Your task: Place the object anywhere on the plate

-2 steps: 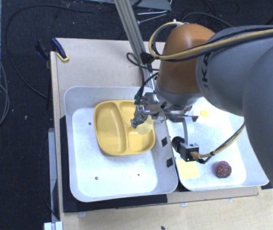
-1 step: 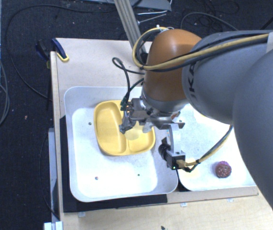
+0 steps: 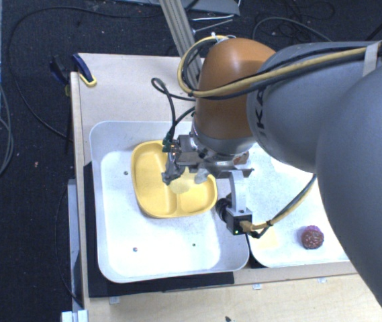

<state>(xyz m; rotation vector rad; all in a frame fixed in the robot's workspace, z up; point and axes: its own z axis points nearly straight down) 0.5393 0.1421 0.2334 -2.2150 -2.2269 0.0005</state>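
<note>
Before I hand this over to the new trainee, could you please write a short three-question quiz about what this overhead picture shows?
1. True or false: the yellow plate lies in the left bin.
2. Which thing lies in the right bin? A) a dark red ball B) a blue cup C) a green block
3. Fill in: the pincer is over the ____.

Key:
1. True; the plate lies in the left bin.
2. A; the dark red ball lies near the front of the right bin, apart from the arm.
3. Plate; the pincer is over the plate's middle.
</note>
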